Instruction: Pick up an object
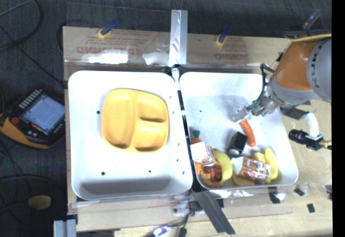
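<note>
Arm [302,71] reaches in from the right over the right bin [215,88]. Gripper [252,111] sits low in that bin's upper right part, just above the carrot [248,131]; nothing visibly between the fingers, how far open cannot tell, too small and blurred.

Clutter packs the bin's front edge: carrot lies slanted, a black block [237,143] just left of and below it, nearly touching. Left banana [223,162] curls beside a snack pack [205,156] with a dark red item under it. Right banana [270,161] next to an orange-white packet [254,167]. Back half of this bin is bare white.

Left bin [86,176] holds a yellow divided tray [135,119], well apart from the gripper.

Bins sit on a wood bench [253,47] with taped plastic sheet and two clips at the back. Dark carpet floor [32,31] around, cables, and a handheld pendant [35,118] at left.
</note>
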Robot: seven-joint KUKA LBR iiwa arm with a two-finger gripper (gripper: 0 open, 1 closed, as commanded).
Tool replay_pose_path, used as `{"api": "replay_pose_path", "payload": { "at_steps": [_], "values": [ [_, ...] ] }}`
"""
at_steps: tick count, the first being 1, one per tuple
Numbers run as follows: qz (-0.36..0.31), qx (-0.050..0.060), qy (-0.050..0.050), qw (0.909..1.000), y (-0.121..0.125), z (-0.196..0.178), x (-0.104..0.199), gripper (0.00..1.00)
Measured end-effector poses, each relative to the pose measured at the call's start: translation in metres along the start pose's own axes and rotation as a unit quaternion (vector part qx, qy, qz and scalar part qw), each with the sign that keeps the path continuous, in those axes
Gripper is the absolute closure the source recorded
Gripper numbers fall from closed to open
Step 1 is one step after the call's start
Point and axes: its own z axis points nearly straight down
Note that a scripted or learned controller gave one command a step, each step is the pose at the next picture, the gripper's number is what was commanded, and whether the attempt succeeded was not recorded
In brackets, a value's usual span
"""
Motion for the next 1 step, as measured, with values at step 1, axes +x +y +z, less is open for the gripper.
{"api": "replay_pose_path", "payload": {
  "at_steps": [1],
  "values": [
    [0.0,0.0,0.0,1.0,0.0,0.0,0.0,0.0]
  ]
}}
